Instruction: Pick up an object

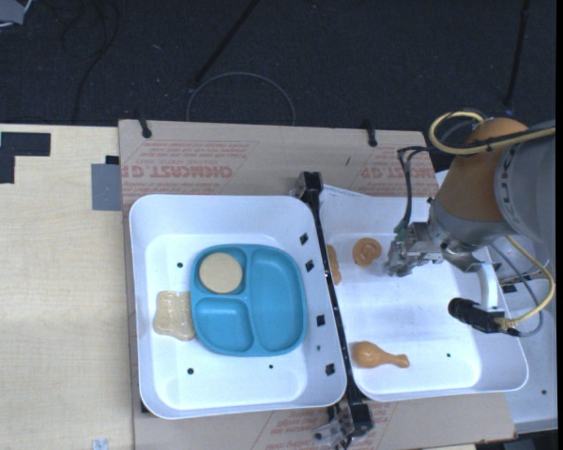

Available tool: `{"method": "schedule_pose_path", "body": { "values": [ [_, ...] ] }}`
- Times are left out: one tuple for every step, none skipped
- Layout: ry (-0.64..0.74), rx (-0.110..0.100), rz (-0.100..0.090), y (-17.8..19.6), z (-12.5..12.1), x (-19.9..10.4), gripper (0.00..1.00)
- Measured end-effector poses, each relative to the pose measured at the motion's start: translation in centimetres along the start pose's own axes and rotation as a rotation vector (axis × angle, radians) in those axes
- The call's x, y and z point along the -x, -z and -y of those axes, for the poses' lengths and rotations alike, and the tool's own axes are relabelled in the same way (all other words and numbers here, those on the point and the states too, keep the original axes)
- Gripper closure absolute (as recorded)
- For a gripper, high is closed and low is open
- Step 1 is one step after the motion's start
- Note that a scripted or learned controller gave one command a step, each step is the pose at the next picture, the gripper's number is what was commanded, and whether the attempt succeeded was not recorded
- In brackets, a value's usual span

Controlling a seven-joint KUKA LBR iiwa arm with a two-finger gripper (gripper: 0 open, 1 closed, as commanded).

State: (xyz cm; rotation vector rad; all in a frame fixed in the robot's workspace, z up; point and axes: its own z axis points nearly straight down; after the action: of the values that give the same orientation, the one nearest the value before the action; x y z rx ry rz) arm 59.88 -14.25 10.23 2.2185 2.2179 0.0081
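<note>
My gripper (pixel 401 260) hangs low over the back of the right bin (pixel 493 368), its fingers pointing down just right of a small round tan pastry (pixel 366 251). Nothing shows between the fingers. A tan chicken drumstick (pixel 379 354) lies near the front of the same bin. A thin tan piece (pixel 333 262) rests against that bin's left wall. In the left bin (pixel 159 228) stands a blue divided plate (pixel 263 307) with a round beige cookie (pixel 220 272) in its back-left compartment. A pale yellow flat piece (pixel 174 315) lies left of the plate.
A black divider (pixel 321 279) runs between the two bins. Cables and a black connector (pixel 474 313) hang from the arm over the right bin's right side. Cardboard (pixel 225 162) lies under both bins, on a light wooden bench (pixel 47 298).
</note>
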Motion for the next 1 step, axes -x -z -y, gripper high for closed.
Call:
{"method": "schedule_pose_path", "body": {
  "values": [
    [0.002,-0.005,0.001,5.58,-0.87,-0.56,1.00]
  ]
}}
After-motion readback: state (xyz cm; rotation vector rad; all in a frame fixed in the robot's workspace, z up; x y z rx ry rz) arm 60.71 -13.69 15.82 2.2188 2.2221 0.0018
